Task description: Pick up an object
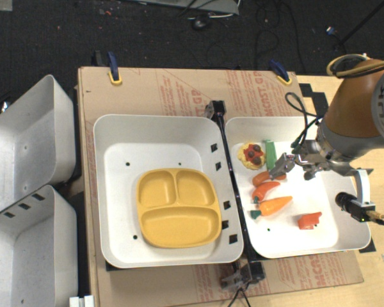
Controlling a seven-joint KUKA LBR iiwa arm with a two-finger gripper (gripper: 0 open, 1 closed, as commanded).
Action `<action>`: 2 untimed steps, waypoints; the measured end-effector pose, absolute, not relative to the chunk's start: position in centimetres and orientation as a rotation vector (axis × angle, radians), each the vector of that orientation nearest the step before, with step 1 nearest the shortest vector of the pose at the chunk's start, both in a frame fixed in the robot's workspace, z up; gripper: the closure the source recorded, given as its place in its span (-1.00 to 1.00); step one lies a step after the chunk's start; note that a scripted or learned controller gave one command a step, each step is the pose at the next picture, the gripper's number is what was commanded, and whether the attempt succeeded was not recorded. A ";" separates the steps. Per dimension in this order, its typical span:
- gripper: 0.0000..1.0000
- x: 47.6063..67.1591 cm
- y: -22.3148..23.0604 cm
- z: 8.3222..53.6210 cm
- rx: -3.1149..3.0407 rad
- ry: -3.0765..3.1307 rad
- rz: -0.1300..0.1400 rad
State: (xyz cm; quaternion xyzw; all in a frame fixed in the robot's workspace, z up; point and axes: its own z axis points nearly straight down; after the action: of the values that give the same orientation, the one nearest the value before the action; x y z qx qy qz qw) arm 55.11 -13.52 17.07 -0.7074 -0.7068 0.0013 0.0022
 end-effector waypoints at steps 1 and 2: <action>-1.00 55.4 -13.5 10.8 -2.225 -2.219 -0.001; -1.00 55.4 -13.5 9.2 -2.222 -2.220 0.001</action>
State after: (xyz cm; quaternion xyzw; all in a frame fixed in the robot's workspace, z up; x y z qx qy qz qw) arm 55.39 -13.50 9.17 -0.7074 -0.7068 0.0003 0.0003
